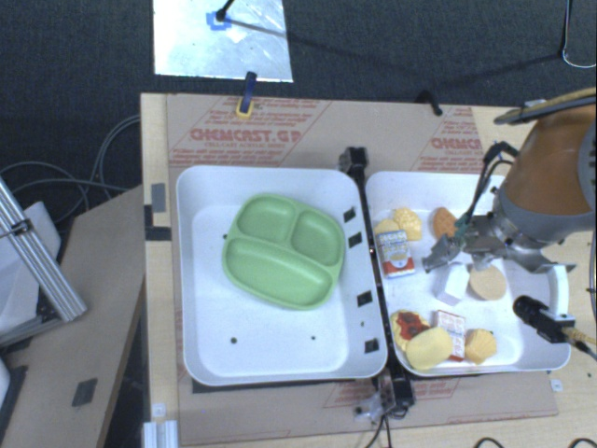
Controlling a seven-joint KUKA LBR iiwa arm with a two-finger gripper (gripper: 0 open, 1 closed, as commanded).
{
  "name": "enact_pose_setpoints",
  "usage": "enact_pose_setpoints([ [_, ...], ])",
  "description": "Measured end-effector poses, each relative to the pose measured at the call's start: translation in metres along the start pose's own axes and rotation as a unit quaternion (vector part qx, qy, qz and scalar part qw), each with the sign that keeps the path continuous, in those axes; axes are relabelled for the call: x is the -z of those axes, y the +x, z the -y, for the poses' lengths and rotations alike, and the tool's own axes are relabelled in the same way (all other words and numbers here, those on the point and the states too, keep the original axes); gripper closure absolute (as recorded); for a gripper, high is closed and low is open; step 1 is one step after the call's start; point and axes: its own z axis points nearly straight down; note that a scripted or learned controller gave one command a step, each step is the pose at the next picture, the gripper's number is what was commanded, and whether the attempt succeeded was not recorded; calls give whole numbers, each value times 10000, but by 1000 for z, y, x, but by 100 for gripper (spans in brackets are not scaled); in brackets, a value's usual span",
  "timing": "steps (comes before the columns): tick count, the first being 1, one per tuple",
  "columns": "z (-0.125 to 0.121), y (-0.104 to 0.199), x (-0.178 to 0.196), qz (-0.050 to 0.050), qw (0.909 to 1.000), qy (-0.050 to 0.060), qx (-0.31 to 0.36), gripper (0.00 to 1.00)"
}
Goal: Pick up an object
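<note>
Reaching in from the right, the arm (550, 180) holds its gripper (446, 250) low over the right bin (522, 360), grip unclear

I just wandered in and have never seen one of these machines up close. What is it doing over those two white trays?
A grey and orange robot arm reaches in from the right over the right bin, which holds small toy food items. Its gripper hangs low among them, near a round beige piece and an orange piece. Nothing is visibly lifted yet. The left bin holds a green divided plate.
</note>
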Motion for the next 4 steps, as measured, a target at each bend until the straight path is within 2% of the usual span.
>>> enact_pose_setpoints([
  [1,-3,0,6,9,10000,-61,12,0],
  [2,-1,5,-56,3,10000,-35,2,0],
  [3,-7,1,-79,45,9999,-152,-16,0],
  [4,-9,0,-69,66,9998,-205,-11,100],
])
